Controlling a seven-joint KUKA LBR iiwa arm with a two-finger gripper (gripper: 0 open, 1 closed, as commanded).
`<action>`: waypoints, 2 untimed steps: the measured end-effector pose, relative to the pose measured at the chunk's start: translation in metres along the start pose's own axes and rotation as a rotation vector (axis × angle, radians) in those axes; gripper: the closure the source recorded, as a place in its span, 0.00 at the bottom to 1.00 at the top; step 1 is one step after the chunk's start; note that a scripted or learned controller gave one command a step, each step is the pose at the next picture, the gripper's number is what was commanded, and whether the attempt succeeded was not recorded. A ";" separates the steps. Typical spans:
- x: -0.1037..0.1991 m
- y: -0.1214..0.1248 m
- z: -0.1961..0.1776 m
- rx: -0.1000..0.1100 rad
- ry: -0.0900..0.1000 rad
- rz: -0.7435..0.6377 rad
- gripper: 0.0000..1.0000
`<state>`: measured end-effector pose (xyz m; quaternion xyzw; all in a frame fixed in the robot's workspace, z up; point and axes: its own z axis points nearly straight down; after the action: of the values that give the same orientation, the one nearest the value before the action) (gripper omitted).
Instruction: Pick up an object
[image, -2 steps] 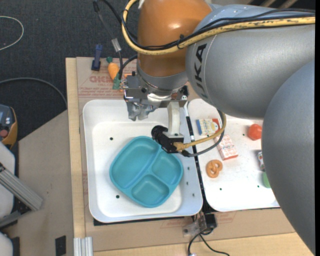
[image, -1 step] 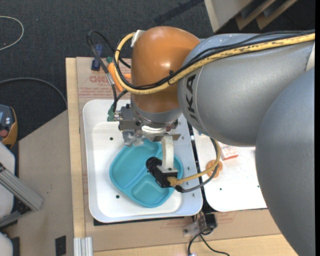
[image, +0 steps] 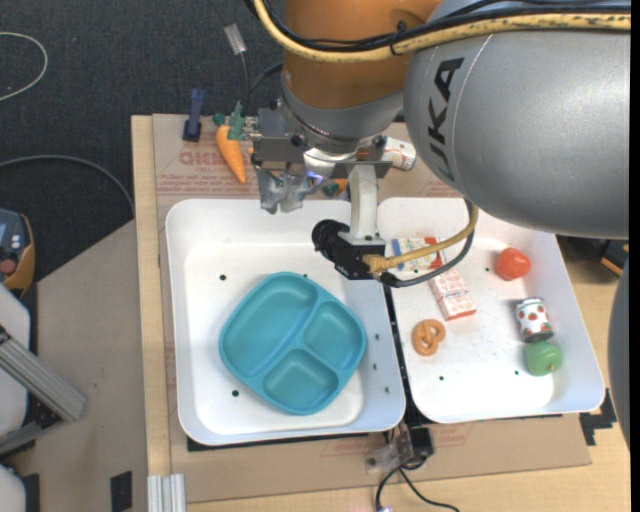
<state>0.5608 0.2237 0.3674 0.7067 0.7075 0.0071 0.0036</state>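
the teal divided plate (image: 292, 343) lies low in the left bin (image: 185, 320); pretzel (image: 428, 337), green apple (image: 543, 357) and tomato (image: 513, 264) sit in the right. i cannot tell the gripper's (image: 282, 192) state. hanging over the bin's far rim, it risks closing on nothing.

The blue plate (image: 292, 342) takes most of the left bin (image: 190, 300); the right bin (image: 480, 385) has open floor between small items.
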 end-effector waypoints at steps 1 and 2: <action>0.001 -0.083 0.047 0.026 -0.007 -0.002 1.00; 0.001 -0.078 -0.092 -0.001 0.003 -0.001 1.00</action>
<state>0.4815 0.2244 0.4579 0.7064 0.7077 0.0087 0.0028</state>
